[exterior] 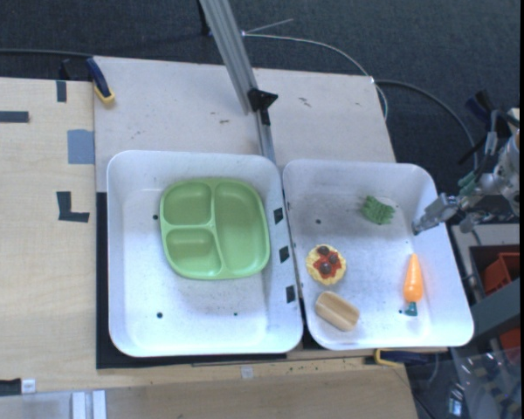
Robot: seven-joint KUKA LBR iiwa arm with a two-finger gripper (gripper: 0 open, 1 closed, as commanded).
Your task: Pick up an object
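The right bin [332,186] holds several toy foods. A green leafy piece [378,209] lies near its back right. A round tart with red topping [326,264] sits in the middle, and a tan bread roll [337,311] lies in front of it. An orange carrot [412,279] rests by the right wall. My gripper [430,214] hangs at the bin's right rim, right of the green piece and above the carrot, with nothing seen in it.
The left bin [131,260] carries a green divided plate [215,228]. A metal pole [236,51] slants in from the back to where the bins meet. Cables and dark floor lie beyond the bench at the back and right.
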